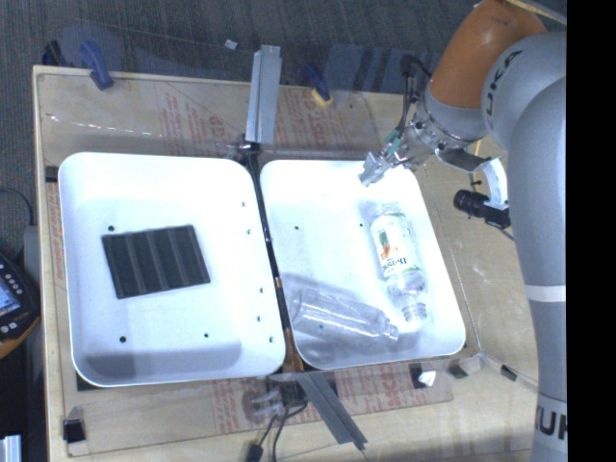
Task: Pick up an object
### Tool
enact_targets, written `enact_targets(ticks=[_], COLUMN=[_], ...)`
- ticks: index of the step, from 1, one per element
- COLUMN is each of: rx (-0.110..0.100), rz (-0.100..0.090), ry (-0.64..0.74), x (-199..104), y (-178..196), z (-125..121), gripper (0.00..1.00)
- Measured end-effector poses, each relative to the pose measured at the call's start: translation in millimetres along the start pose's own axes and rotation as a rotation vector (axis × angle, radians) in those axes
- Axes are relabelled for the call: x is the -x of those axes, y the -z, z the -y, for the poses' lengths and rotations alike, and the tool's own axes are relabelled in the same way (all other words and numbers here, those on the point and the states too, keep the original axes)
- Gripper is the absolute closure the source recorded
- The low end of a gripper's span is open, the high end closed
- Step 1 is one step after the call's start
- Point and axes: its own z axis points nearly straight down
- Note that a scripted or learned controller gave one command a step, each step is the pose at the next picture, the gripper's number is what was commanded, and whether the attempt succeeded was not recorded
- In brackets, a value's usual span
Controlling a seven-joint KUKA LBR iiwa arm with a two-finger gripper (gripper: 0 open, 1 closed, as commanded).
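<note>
Arm [525, 94] reaching in from right, gripper [377, 168] lowered.

The clear bottle [339, 316] blurs into the right bin [318, 354] (outline barely traceable).

Two clear plastic bottles lie on their sides in the right bin [435, 258]. The labelled bottle [396, 252] carries a white label with green and orange print and lies along the bin's right wall, neck toward the near edge. The unlabelled bottle [342, 316] lies across the near part of the bin, its cap end just beside the labelled bottle's neck.
</note>
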Motion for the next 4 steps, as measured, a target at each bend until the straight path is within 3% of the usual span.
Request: enact_targets(ticks=[1,2,3,4], rx=[-0.001,-0.004,-0.004,0.001], rz=[0.0,-0.002,-0.002,0.001], ry=[0.001,-0.074,-0.085,0.043], x=[0,-15,-25,-36], y=[0,-52,-35,58], z=[0,47,82,99], gripper=[0.0,0.0,0.0,0.0])
